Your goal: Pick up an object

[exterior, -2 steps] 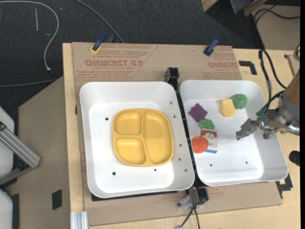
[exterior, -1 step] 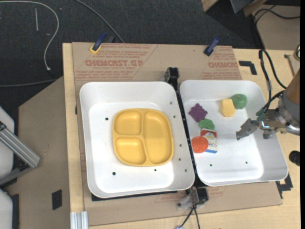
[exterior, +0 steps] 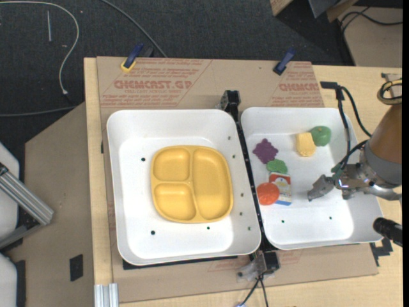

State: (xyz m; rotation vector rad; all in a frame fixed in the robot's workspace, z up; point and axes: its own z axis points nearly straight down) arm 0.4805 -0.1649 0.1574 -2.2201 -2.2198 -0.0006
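The gripper [exterior: 317, 189] (how wide its jaws stand I cannot tell) hovers over bare right bin [exterior: 307, 226] floor, risking an empty grab beside the orange toy [exterior: 268, 194].

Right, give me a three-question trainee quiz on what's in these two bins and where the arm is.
1. True or false: the yellow plastic sectioned plate lies in the right-hand shallow white bin.
2. Multiple choice: which item sits closest to the two-finger gripper? A) purple star-shaped toy B) round orange-red toy C) green round toy
3. Fill in: the pale yellow block touches the ____ round toy.

Key:
1. False; the plate lies in the left-hand shallow white bin.
2. B.
3. Green.
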